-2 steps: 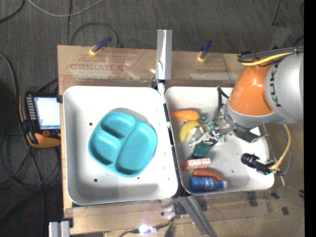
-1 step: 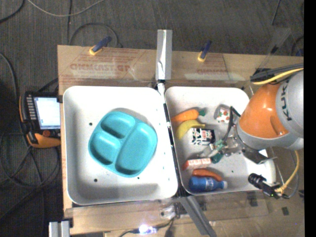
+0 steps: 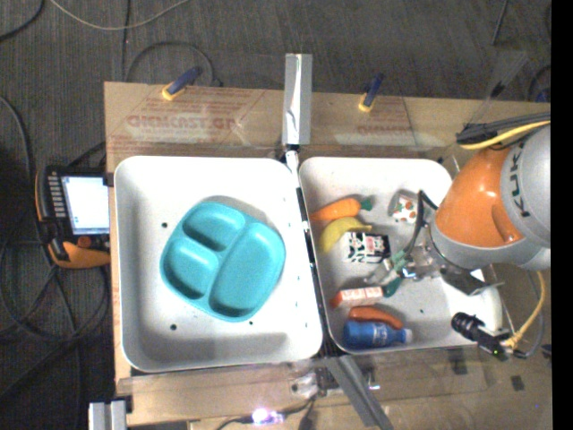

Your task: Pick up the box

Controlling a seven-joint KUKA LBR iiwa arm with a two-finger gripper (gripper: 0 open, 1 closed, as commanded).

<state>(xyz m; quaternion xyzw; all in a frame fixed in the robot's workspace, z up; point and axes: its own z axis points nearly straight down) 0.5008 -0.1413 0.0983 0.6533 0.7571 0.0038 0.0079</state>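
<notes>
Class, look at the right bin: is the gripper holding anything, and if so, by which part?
It cannot be told. The gripper is low beside the box, but nothing is clearly seen between its tips.

Gripper (image 3: pixel 400 271) is mostly swallowed by the arm's (image 3: pixel 488 213) orange band and grey wrist, so finger state can't be made out tbh. Right bin's (image 3: pixel 376 164) far-right wall and corner are covered by the arm too. The small box (image 3: pixel 366 245) is too tiny/blurry for its print to be read, just black & white blotches w/ a bit of colour. Same w/ the white cube-ish thing (image 3: pixel 405 207) near the back wall, its markings can't be resolved. The flat red & white item (image 3: pixel 361 293) is partly hidden at its right end by the gripper. Arm is cut off by the right edge. Handheld device (image 3: pixel 76 213) left of the bench: screen is blown out, nothing legible.
</notes>
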